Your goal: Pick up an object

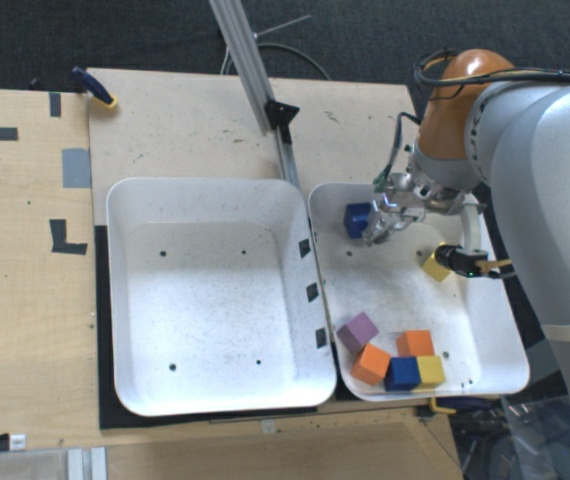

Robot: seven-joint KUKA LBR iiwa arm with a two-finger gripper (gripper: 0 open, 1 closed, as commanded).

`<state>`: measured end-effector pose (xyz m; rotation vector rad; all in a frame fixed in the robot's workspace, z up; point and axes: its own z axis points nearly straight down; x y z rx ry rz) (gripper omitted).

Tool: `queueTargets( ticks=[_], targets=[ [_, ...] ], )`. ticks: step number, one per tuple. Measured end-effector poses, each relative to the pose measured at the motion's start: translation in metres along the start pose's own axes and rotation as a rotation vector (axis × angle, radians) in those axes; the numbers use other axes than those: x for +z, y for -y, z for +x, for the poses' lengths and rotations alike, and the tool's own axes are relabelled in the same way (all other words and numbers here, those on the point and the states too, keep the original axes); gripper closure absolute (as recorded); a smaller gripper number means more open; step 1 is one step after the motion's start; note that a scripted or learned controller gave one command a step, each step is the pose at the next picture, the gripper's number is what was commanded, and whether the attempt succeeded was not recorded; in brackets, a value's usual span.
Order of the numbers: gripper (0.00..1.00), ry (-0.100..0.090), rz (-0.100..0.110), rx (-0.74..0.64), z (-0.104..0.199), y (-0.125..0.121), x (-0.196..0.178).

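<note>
We look down on a desk (195, 128) bearing two shallow white bins side by side. The left bin (125, 268) has only dark specks on its floor. The right bin (495, 348) holds the blocks.

The grey arm (535, 168), with its orange band (460, 98) above the wrist, reaches in from the right, and its gripper (377, 224) hangs over the far end of the right bin. A dark blue block (357, 219) lies at the gripper's left side, touching it or very nearly so. We cannot tell how far the jaws are open, nor whether the block sits between them or merely beside them; the metal parts there blur together.

A yellow block (436, 266) lies just right of the gripper, near the bin's right wall, with a black and yellow fitting (470, 263) beside it.

At the near end of the same bin we find a cluster: a purple block (358, 330), an orange block (371, 364) just before it, a second orange block (416, 343), a blue block (403, 373) and a yellow block (431, 370), all touching or close together.

A slanted metal bar (245, 48) crosses the desk toward the gap between the bins.
</note>
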<state>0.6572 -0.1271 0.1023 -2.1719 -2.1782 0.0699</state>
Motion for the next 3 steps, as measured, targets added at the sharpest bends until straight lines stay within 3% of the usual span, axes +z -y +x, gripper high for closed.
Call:
queueTargets(
  ticks=[1, 2, 3],
  targets=[
    [0.00, 0.013, -0.009, -0.001, -0.006, 0.000, -0.001],
    [0.00, -0.002, -0.009, -0.002, -0.071, -0.004, -0.014],
    [0.00, 0.005, 0.026, -0.008, -0.070, -0.005, 0.017]
  ],
)
